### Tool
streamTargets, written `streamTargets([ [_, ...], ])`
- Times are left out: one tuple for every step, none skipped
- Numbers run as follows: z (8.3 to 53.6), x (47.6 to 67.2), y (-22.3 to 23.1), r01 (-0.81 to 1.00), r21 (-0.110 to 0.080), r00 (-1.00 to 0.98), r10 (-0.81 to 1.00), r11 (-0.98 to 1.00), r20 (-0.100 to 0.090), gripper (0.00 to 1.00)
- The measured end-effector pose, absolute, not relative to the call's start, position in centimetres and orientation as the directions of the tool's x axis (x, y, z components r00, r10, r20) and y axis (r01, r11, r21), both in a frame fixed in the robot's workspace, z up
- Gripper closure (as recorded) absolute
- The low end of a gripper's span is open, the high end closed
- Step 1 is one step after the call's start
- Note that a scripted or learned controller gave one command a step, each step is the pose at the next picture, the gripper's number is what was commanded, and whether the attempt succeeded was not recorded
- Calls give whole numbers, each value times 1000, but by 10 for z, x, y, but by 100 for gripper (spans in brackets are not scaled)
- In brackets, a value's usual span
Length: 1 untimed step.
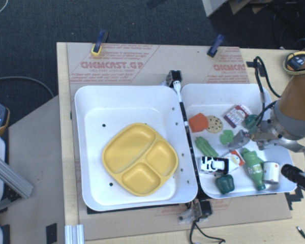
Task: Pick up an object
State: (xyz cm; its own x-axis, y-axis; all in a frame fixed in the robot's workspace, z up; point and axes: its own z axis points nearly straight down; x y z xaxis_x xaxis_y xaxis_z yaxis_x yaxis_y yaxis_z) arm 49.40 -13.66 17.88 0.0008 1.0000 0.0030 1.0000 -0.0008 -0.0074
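Gripper [242,139] low in right bin [213,93], among the toys; can't tell its state from this angle. Just left of it: green piece [226,136], cookie [214,124], orange block [197,122]. Snack packet [236,115] just beyond. Near side: green bottle [254,168], white cup [271,172], black-white toy [214,164], dark green pepper [225,184]. Clutter packed tight, so any pick likely nudges neighbours. Left bin [86,100] holds yellow tray [140,159], well apart from the pick area.
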Motion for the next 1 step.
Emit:
streamTargets([
  [133,499,-140,1000,-6,1,1000,-1,3,0],
])
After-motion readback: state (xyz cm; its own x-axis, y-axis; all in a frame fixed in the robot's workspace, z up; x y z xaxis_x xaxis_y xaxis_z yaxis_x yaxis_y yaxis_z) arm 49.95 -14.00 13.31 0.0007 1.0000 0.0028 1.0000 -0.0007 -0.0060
